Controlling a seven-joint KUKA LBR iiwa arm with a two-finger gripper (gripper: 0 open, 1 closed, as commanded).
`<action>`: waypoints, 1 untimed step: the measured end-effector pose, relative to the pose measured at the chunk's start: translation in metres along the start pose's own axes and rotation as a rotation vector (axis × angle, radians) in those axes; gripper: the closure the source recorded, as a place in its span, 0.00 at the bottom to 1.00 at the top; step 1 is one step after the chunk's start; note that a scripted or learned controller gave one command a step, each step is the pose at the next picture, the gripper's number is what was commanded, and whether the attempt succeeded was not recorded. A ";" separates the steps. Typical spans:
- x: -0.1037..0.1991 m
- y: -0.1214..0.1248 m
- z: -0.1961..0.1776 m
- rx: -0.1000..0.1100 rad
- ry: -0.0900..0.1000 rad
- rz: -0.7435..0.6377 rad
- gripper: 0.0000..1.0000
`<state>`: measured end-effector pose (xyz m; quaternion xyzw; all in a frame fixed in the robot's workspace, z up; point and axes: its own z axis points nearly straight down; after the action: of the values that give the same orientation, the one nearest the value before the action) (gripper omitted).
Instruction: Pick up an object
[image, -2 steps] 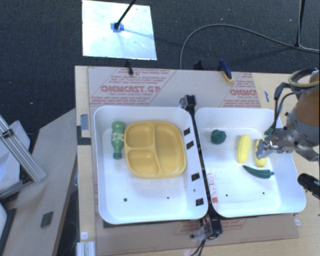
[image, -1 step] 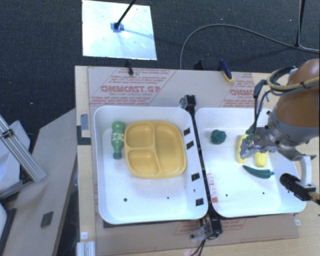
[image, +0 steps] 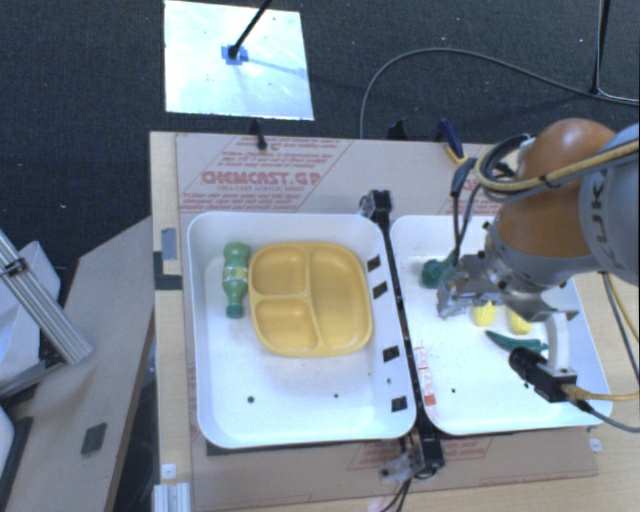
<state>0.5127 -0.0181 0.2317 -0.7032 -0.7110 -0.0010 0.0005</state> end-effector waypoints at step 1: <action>0.055 0.000 0.012 0.001 0.000 0.000 1.00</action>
<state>0.5124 0.0373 0.2202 -0.7034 -0.7108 -0.0006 0.0008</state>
